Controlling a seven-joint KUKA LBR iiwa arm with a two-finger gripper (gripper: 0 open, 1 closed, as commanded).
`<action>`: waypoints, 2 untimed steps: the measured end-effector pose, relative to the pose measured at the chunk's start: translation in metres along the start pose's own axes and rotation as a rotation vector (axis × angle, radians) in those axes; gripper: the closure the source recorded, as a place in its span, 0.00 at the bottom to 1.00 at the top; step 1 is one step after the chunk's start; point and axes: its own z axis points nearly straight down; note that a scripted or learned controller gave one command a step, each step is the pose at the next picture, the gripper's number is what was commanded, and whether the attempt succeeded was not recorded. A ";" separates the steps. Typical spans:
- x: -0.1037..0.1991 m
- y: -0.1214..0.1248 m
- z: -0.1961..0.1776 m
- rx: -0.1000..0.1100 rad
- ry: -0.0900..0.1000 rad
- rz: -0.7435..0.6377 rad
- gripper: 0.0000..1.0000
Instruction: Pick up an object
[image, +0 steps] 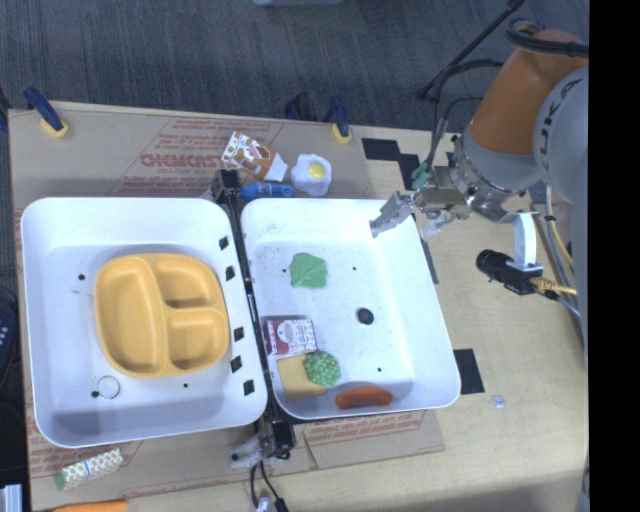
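**Claw over the right bin's far corner**

I see a yellow tray (163, 313) in the left bin (40, 330). In the right bin (425, 330), the green leaf (308, 270) lies at eight o'clock from my claw (392, 215), well apart. Whether the claw is parted, I cannot tell.

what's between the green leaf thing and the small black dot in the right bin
Nothing: in the camera view the stretch of right bin floor between the green leaf piece and the black dot is bare white, apart from faint specks.
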 end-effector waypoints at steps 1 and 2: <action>0.028 -0.044 0.171 0.000 0.001 0.085 0.00; 0.020 0.021 0.172 -0.002 0.000 -0.094 0.00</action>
